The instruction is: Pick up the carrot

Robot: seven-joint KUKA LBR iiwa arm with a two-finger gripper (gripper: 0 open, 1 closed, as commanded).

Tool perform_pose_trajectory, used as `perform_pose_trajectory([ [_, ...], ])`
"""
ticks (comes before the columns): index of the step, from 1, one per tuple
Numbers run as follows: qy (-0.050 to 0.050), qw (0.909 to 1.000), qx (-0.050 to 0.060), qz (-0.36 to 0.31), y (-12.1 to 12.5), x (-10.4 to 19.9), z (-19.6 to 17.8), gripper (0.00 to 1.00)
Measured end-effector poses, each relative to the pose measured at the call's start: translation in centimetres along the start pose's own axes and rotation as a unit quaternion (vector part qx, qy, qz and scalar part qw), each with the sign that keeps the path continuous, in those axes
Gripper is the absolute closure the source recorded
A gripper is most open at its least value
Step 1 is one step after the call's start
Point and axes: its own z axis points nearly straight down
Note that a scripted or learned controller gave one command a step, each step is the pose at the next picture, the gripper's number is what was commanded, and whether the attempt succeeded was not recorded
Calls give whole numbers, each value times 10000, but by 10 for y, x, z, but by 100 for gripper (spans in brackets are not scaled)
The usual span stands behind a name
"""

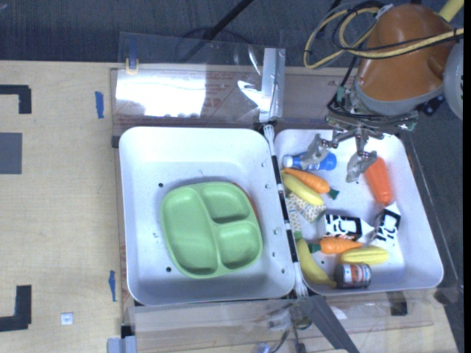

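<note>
My two-finger gripper [339, 160] hangs spread wide, holding nothing, over the far end of the shallow white right bin [423, 230]. The orange carrot with a green tip [307, 179] lies near that bin's far left corner, just beside my left finger. A green divided plastic tray [212, 228] sits in the left white bin [147, 160].

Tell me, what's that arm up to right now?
Pincer open, holding nothing, low over right bin. Carrot lies just beside it, untouched. Blue item and another carrot crowd close.
</note>
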Motion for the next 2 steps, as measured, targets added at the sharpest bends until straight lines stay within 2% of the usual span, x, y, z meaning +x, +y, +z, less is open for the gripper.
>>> perform_pose_trajectory([
  [1, 14, 9999, -20, -108, 68, 49, 22, 0],
  [2, 14, 9769, 3, 2137, 111, 41, -51, 0],
])
